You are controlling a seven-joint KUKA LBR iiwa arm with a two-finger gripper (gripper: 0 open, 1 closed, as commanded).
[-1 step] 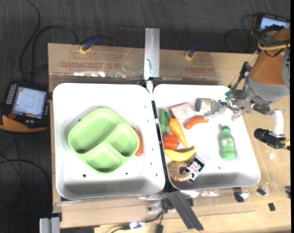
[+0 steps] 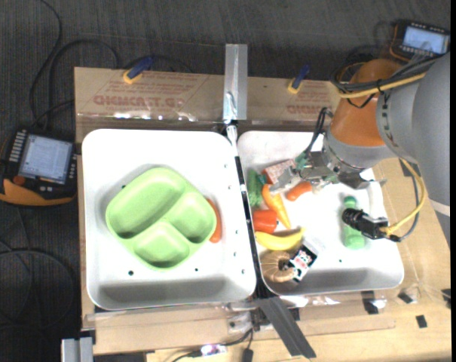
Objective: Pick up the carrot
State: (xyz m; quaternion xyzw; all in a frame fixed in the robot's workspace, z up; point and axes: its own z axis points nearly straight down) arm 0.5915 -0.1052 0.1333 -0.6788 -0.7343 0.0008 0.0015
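Note:
A small orange carrot (image 2: 298, 191) lies in the right bin (image 2: 378, 266), near its middle. My gripper (image 2: 301, 174) hangs directly over the carrot's upper end, reaching in from the right under the orange wrist band. The gripper body covers part of the carrot, and I cannot see whether it touches it. Another orange piece (image 2: 215, 225) shows in the left bin, tucked against the right edge of the green plate.
Left of the carrot lie a yellow-orange pepper (image 2: 276, 204), a red piece (image 2: 264, 219) and a banana (image 2: 280, 238). A black-and-white item (image 2: 301, 261) and a brown ring (image 2: 276, 271) sit near the front. A green object (image 2: 353, 234) lies at the right. A green divided plate (image 2: 160, 216) occupies the left bin (image 2: 99, 277).

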